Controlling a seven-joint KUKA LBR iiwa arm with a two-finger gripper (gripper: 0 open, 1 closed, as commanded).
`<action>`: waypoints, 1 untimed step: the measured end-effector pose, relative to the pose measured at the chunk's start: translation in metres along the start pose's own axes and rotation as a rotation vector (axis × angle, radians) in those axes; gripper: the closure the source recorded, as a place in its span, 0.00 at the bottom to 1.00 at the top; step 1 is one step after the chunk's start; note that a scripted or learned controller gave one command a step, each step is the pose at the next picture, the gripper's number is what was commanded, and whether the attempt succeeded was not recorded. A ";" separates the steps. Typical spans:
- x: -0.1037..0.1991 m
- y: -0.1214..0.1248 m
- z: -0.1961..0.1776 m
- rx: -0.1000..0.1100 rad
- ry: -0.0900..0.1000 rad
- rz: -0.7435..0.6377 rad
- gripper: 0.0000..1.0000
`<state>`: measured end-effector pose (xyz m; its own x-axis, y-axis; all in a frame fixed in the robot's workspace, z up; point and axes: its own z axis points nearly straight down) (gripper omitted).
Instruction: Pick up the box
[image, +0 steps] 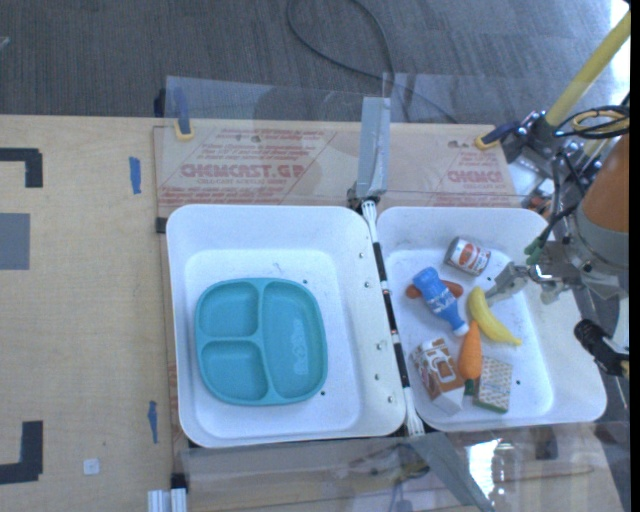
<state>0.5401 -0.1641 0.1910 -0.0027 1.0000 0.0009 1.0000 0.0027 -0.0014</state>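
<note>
The box (436, 367) is lying at the near left of the right bin (575, 400), touching the carrot (470, 354) and untouched by the arm. The gripper (505, 283) is hovering beside the banana (492, 316), well above it, fingers parted and gripping nothing. All of the pick is left: reaching, closing, lifting. 1 teal plate (261, 341) is sitting in the left bin (190, 250).

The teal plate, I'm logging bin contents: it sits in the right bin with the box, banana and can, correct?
Not quite. The camera view shows the teal plate alone in the left bin. The box, banana and can are in the right bin.
</note>
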 end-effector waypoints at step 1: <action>-0.013 -0.047 0.082 -0.025 -0.016 -0.191 0.00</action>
<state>0.4932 -0.1775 0.1089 -0.1918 0.9813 -0.0176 0.9811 0.1922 0.0225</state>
